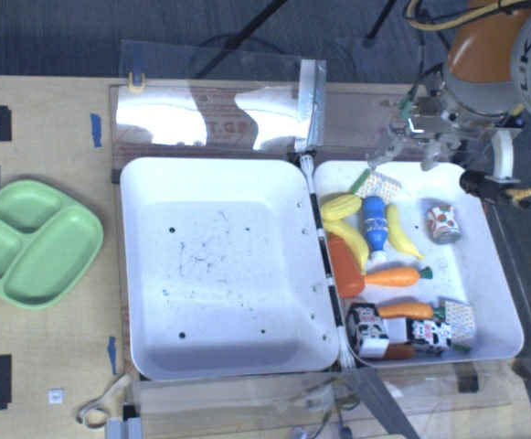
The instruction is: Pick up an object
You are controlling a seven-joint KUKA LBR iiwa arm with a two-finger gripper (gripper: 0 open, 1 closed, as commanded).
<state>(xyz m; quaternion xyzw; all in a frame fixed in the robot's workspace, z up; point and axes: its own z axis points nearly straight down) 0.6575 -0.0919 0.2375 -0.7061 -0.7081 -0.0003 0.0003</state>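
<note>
Scissors [100,408] lie on wooden bench [46,355] beside green tray [33,241].

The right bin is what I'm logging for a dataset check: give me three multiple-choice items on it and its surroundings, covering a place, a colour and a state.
1. Where is the green divided plate?
A. In the right bin
B. On the bench left of the bins
C. Under the arm

2. What colour is the bottle among the bananas?
A. Blue
B. Red
C. Black

3. How is the pincer?
A. Gripping a carrot
B. Above the right bin's far edge, holding nothing
C. Inside the left bin

B: it lies on wood. A: blue body. B: nothing between its fingers.
</note>
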